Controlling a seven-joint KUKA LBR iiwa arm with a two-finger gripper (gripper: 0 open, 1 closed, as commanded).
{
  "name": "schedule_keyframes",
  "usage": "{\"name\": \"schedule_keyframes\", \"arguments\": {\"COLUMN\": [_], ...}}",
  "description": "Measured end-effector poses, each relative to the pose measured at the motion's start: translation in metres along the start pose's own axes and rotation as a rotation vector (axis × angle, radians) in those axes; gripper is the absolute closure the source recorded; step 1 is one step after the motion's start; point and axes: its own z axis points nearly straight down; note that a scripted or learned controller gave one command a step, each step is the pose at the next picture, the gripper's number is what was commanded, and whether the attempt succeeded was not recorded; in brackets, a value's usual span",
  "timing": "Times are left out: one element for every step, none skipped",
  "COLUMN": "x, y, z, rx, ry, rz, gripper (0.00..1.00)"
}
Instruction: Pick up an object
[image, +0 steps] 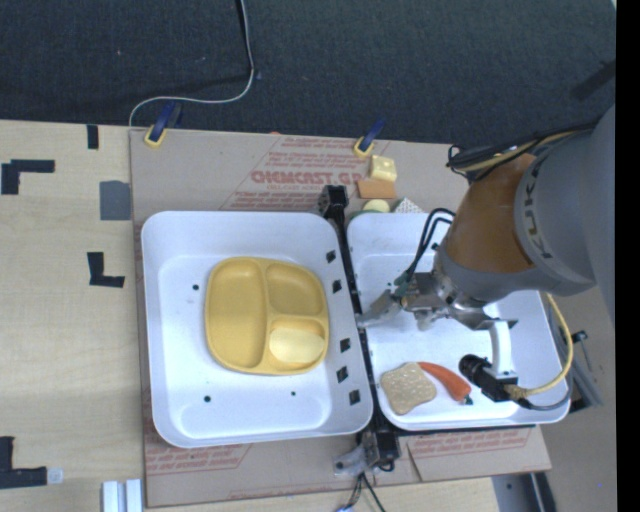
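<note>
**Pincer low in the right bin, bread and carrot lying free**

The arm (520, 225) reaches in from the right and bends down over the right bin (392, 240). Its pincer (378, 309) sits low near that bin's left wall, just beside the divider between the two bins, pointing toward the left. Whether the pincer is spread or pressed together cannot be told from this angle, and nothing can be seen pinched in it.

The things to pick lie at the near end of the right bin. The bread (407, 387) rests flat close to the bin's left corner. The carrot (445, 379) lies just to its right, slanting, very near or touching the bread's edge. Both are apart from the pincer.

The left bin (175, 405) holds a yellow plate (265, 315) with three compartments, lying flat near its middle.

Both bins stand on a cardboard sheet (290, 175) printed in red, which lies on the wooden desk (60, 330). Behind the right bin, on the cardboard, a small yellow block (383, 166) sits against a tan block (375, 188).
</note>
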Motion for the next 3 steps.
{"name": "schedule_keyframes", "arguments": {"x": [-0.0037, -0.0045, -0.0047], "y": [-0.0002, -0.0007, -0.0009], "z": [0.0045, 0.0053, 0.0057], "rx": [0.0, -0.001, -0.002], "ry": [0.004, 0.005, 0.005], "rz": [-0.007, -0.007, -0.008], "gripper": [0.0, 0.0, 0.0]}}
